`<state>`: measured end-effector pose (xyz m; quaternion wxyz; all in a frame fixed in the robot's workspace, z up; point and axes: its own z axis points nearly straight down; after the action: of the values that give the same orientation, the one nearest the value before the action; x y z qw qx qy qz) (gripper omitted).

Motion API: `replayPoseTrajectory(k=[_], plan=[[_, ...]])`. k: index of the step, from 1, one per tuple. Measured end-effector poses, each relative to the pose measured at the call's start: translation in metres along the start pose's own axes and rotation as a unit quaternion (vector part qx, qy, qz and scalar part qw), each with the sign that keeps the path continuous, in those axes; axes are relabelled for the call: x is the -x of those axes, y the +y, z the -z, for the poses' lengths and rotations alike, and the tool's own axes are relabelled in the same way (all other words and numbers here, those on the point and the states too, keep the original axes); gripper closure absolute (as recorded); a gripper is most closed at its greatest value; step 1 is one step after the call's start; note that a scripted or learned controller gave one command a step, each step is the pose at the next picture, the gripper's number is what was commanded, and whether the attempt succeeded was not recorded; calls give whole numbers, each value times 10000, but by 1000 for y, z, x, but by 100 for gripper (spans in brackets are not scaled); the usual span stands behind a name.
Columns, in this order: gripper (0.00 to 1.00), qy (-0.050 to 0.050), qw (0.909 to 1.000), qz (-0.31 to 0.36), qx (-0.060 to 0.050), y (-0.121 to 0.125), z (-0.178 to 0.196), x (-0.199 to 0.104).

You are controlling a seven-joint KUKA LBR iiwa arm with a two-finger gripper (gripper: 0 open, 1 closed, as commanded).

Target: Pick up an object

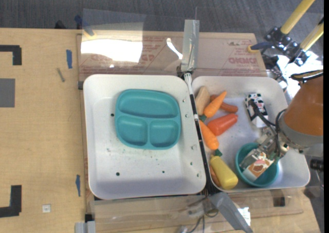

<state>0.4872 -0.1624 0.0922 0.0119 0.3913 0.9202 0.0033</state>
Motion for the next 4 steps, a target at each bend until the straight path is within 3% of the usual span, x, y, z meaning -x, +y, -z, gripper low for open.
replayPoseTrajectory(k=[1,2,3,4], plan=[[0,5,9981,619,-9,-15,0,14],[0,40,9896,1434,19,-26,-1,28],[0,0,9857,1686,-5,-26,0,28],[0,-5,9755,2200,15,-30,0,34]])
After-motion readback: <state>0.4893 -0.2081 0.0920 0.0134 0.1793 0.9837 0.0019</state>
